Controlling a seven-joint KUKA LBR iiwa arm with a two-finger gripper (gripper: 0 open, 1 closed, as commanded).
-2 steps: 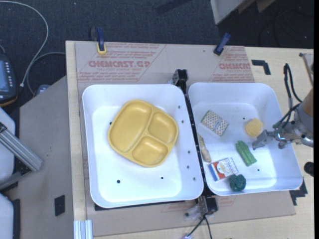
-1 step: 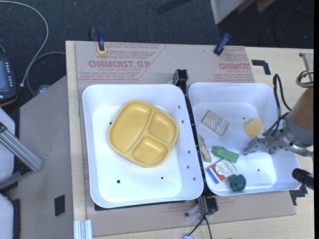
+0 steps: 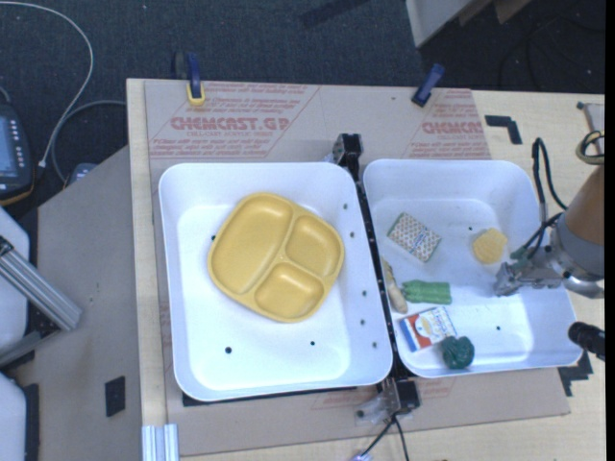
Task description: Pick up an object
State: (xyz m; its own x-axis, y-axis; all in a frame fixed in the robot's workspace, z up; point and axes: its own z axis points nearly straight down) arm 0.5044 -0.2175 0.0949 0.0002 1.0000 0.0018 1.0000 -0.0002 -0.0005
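Observation:
The right bin [image 3: 452,176] holds a patterned grey packet [image 3: 414,236], a round yellow piece [image 3: 489,246], a green oblong piece [image 3: 427,292], a red, white and blue card [image 3: 427,328], a dark green lump [image 3: 458,352] and a tan stick [image 3: 393,288] along its left wall. My gripper [image 3: 509,282] reaches in from the right and sits low over the bin floor, just below and right of the yellow piece. Nothing shows between its tips.
The left bin [image 3: 192,344] carries a yellow sectioned plate [image 3: 276,256]. A black clamp [image 3: 347,148] sits between the bins at the back. Cables run along the right bin's far right rim [image 3: 540,176].

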